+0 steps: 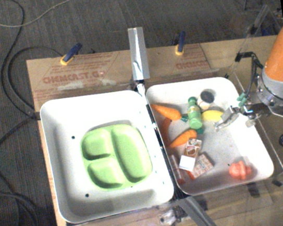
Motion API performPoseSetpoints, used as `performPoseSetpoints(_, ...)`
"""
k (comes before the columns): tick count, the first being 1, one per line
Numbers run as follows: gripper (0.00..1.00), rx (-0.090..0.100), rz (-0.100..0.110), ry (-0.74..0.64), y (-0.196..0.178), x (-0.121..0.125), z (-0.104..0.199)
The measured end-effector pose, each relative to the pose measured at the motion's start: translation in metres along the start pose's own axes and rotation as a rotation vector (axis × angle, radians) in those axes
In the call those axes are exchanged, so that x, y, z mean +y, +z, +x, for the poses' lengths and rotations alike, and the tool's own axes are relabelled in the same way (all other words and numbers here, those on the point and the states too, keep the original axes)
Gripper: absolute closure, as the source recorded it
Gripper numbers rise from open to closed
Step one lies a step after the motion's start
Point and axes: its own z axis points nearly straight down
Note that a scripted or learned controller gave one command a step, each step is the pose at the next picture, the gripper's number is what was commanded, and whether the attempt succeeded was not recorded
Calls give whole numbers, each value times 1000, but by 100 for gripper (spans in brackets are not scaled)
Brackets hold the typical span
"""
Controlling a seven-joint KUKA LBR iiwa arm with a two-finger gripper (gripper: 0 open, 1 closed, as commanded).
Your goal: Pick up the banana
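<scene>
A robotics lab bench, this: two white bins (59, 164) sit on a cardboard sheet (88, 73) clamped down at twelve o'clock by blue-and-yellow clips (70, 53), loose cables (9, 56) snake over grey carpet at nine and eleven o'clock, and metal framing (138, 52) stands between the bins.

Green bottle (194, 113) beside banana (212, 115)

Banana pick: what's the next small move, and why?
Probably a short move toward the view's left, then down onto the banana. The gripper hangs at the right bin's right side, just right of the yellow fruit, with nothing visible between its fingers. The green bottle touches the banana's left side, so a careful approach seems wise.
</scene>
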Motion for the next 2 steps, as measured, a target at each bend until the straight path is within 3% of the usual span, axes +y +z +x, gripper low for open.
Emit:
performPoseSetpoints(1,0,-1,1,36,93,56,-22)
performPoseSetpoints(2,0,1,-1,-63,168,69,-55)
